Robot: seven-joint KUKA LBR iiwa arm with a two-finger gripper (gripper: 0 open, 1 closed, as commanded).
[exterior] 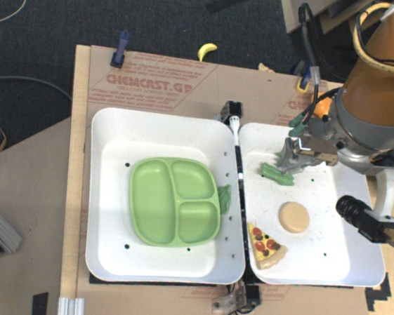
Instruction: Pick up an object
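The grey and orange arm (pixel 386 76) covers the upper right corner of the right-hand shallow white plastic bin (pixel 332 274), and the frame edge cuts off the arm's upper part. The two-finger gripper (pixel 290 159) points down into that bin's upper left area. From this angle I cannot tell whether it is open or closed. Its tip sits directly over the upper end of the long green plastic piece (pixel 276 173), which lies flat on the bin floor near the left wall. I cannot confirm contact, and the piece is too small to identify further.

Count, right bin: three items.
- The green piece.
- One round tan disc (pixel 294 217) near the middle.
- One toy pizza slice with red and green toppings (pixel 266 246) at the lower left.

All three lie apart from one another.

Count, left-hand shallow white plastic bin (pixel 100 199): two items.
- One light green plastic plate with three compartments (pixel 174 201).
- One small dark green scrap (pixel 224 199), between the plate's right edge and the bin wall and partly hidden.

Outside the bins, two blue clamps (pixel 119 49) sit on the back edge of the brown cardboard sheet (pixel 154 99). One small yellow curved object (pixel 207 51) lies on the dark floor behind.

Writing: red print on the cardboard reads "CHEMCAST G.P". A fainter line above it is not legible. A second print at the right is partly blocked by the arm.
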